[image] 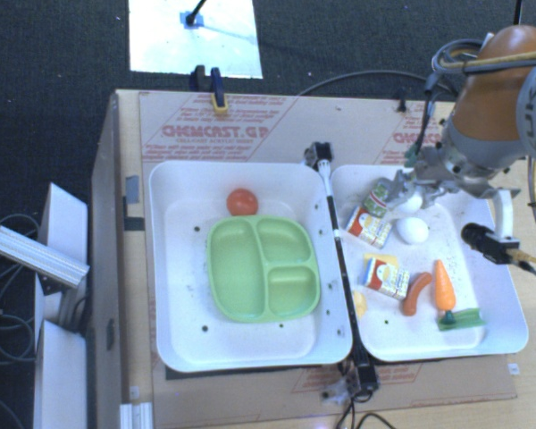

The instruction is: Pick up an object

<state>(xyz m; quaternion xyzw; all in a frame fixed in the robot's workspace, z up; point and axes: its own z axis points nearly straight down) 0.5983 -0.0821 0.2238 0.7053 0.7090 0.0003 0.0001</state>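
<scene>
Where bins (188,347) meet: two cartons (372,213).

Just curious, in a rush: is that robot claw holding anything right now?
Gripper: low in the right bin, by the can and egg; whether it grips anything cannot be told.

My one camera sits fixed above the counter (250,132), looking down at a slant, far enough back to take in both white bins (188,347) and the floor beyond.
</scene>
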